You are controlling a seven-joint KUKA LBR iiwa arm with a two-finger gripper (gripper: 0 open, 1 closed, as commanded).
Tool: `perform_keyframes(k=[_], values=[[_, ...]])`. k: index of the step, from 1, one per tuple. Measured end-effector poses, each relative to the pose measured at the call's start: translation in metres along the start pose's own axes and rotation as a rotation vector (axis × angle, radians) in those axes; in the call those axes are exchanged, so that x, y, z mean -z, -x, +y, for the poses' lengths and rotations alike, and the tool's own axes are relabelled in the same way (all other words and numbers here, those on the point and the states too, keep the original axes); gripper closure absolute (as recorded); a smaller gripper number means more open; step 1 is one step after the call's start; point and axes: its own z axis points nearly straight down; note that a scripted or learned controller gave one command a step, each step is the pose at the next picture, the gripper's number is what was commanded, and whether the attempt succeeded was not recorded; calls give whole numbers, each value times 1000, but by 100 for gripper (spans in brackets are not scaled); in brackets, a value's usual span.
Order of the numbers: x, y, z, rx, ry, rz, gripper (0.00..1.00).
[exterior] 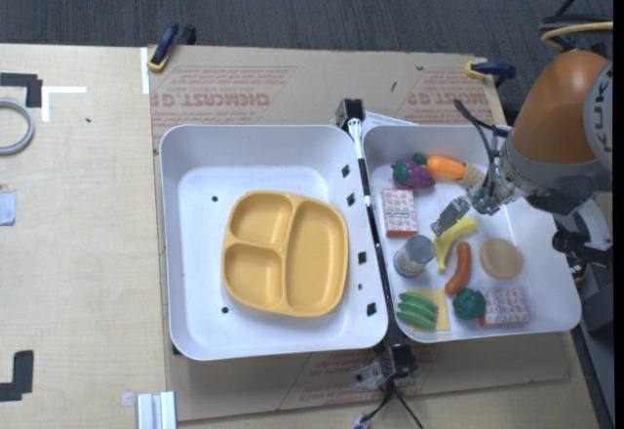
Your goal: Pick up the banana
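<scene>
Bench: tan board (78, 252) lying under dark carpet at the top of the view, with a cardboard sheet (253, 86) spreading beneath both bins and blue clamps (166, 45) pinning its top corners.
Left bin: white bin (195, 183) sitting left of centre, holding a yellow three-compartment tray (287, 253) lying flat in its middle.
Divider: black clips (351, 111) joining the two bins where their inner walls are meeting.
Right bin: second white bin (556, 305) sitting beside the first, crowded with toy food.
Upper items: purple grapes (413, 174) touching an orange carrot (447, 167) near the back wall; a red-and-white carton (399, 212) lying just below them.
Banana: yellow banana (451, 238) lying near the bin's middle, slanting from upper right to lower left, between a grey can (415, 254) on its left and a red sausage (459, 266) on its right.
Lower items: green pods on a yellow card (421, 310), a green broccoli (469, 303), a patterned packet (506, 306) and a tan round disc (501, 258) resting along the front.
Gripper: gripper (454, 215) reaching in from the right and hanging just over the banana's upper end; whether its fingers are released or clenched, one cannot tell.
Arm: grey arm with an orange band (561, 115) looming over the right bin's far edge.
</scene>
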Motion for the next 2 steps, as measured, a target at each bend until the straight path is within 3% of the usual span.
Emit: perform_keyframes(k=[1, 2], values=[[-20, -10, -3, 441, 1, -1, 0], [-10, -9, -2, 438, 3, -3, 100]])
